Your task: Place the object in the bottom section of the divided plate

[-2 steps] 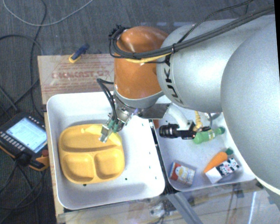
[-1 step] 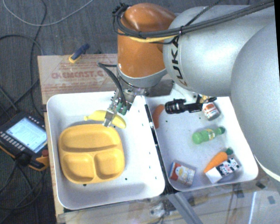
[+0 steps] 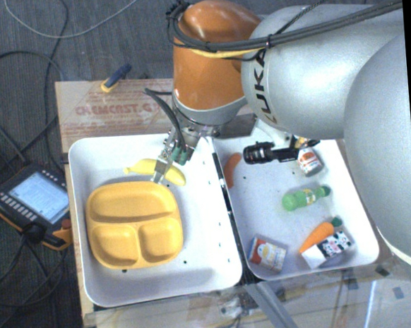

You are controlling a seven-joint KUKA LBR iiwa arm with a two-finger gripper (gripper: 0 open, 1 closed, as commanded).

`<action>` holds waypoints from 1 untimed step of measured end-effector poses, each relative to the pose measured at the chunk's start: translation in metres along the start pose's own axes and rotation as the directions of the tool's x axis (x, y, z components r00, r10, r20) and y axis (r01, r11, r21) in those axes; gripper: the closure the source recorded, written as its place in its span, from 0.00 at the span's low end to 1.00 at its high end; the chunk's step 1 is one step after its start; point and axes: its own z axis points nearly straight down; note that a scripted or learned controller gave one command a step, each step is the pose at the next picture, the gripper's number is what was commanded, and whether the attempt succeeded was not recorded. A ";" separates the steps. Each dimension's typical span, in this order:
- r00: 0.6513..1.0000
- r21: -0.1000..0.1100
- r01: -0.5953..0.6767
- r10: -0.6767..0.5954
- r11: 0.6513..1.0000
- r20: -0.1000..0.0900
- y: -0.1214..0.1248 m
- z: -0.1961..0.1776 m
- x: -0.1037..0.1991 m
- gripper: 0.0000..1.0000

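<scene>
A dark grey carpet with black cables lies under the bench, and a flat brown cardboard sheet (image 3: pixel 109 114) sits at the upper left. Two shallow white bins stand side by side. The left white bin (image 3: pixel 109 284) holds a smooth yellow plastic divided plate (image 3: pixel 134 223) with one long part on top and two small parts below. A yellow banana-shaped toy (image 3: pixel 149 168) lies just above the plate, touching its top edge. The big grey arm with the orange band (image 3: pixel 207 50) reaches down from the upper right. Its gripper (image 3: pixel 165 167) is right on the banana toy, and its fingers seem closed on it. The right white bin (image 3: pixel 266 211) holds a green bottle (image 3: pixel 304 197), an orange carrot (image 3: pixel 316 235) and small boxes.
</scene>
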 end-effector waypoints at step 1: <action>0.986 -0.002 0.165 -0.165 0.986 0.000 0.035 -0.004 0.009 1.00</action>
